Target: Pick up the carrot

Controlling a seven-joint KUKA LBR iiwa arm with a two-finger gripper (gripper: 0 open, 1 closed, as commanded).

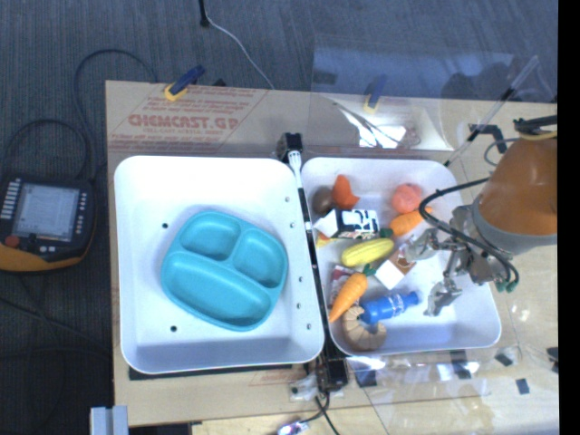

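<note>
The carrot [349,294] is orange with a green top and lies at a slant in the right bin [471,338], near its left wall. It sits between a yellow corn-like piece [367,252] and a blue bottle [390,306]. My gripper [433,275] hangs over the right half of the same bin, a short way to the right of the carrot and apart from it. Its fingers look spread, with nothing between them.
The right bin also holds a pink ball [408,196], an orange piece [408,222], another orange piece [342,190], a white cube [391,275], a black-and-white item [355,220] and a brown ring [362,333]. The left bin [145,333] holds a blue divided plate [225,265].
</note>
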